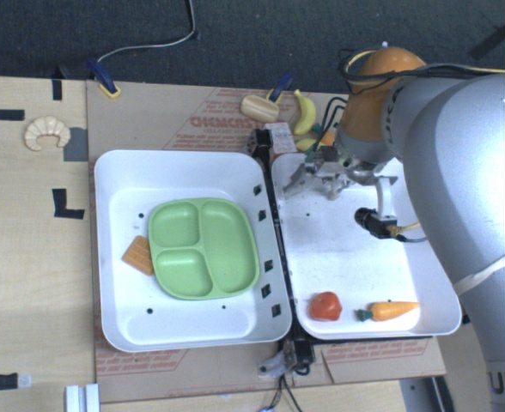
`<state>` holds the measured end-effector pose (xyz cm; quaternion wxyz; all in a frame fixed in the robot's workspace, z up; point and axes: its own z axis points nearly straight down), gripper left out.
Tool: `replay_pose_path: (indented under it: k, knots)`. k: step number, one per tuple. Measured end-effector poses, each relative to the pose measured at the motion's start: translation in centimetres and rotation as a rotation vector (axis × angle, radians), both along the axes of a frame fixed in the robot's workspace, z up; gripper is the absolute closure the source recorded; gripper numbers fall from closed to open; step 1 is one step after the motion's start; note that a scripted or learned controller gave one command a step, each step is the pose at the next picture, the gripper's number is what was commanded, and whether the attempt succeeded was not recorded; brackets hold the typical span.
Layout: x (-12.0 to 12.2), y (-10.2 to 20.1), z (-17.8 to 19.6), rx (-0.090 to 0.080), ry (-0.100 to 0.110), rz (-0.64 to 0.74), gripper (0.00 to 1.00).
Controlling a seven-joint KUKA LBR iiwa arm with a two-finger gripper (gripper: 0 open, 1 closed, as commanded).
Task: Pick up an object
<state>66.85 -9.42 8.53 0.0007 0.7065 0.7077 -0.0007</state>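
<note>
A red tomato and an orange carrot lie near the front edge of the right bin. In the left bin, a green divided plate sits with a tan cracker-like piece tucked against its left side. My gripper hangs low over the back left corner of the right bin, well behind the tomato and carrot. Nothing can be seen held in it.
Behind the bins on the cardboard lie a banana, a bread roll and a small box. A croissant rests on the bench at far left. The arm's grey body covers the right side of the right bin.
</note>
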Motion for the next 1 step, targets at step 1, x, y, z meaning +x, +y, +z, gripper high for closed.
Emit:
replay_pose_path:
  k: [1]
  knots:
    - [0.0,0.01,0.0,0.0,0.0,0.0,0.0]
